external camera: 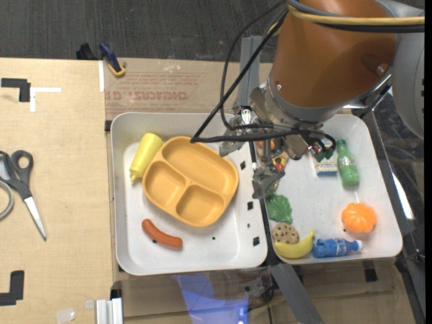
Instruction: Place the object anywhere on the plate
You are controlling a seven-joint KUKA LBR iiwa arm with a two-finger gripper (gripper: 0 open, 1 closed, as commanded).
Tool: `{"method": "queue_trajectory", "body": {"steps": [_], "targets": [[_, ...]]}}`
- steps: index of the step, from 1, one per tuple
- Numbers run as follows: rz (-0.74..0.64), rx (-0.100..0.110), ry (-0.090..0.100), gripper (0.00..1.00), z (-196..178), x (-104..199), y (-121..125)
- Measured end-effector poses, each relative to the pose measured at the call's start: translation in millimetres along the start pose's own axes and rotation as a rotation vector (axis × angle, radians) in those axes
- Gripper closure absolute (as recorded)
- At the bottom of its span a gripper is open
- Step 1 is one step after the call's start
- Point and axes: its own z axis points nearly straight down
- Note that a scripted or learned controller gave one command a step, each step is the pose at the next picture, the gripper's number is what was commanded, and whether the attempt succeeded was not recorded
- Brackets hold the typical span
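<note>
Above the green leafy toy, the end effector hangs; grip state unclear.

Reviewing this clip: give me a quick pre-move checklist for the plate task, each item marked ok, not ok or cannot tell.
1. Yellow divided plate sits flat in the left bin: ok.
2. All three plate compartments free to receive an object: ok.
3. Gripper holds an object: cannot tell; cables and wrist hardware hide it.
4. Gripper is over the plate: not ok; it hangs at the divider between the bins, above the green leafy toy.
5. Candidates lie within the right bin: ok; cookie, banana, orange, green bottle.
6. Mustard bottle and sausage lie off the plate: ok.
</note>
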Motion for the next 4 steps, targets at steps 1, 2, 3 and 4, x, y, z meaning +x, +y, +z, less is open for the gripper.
{"method": "queue_trajectory", "body": {"steps": [1, 2, 3, 4], "targets": [[0.003, 0.0, -0.005, 1.0, -9.4, -1.7, -0.7], [0.003, 0.0, -0.004, 0.0, -9.3, -1.6, -1.0], [0.006, 0.0, -0.009, 1.0, -18.5, -3.4, -1.7], [-0.075, 0.001, 0.012, 1.0, -78.9, 24.7, -12.6]]}}
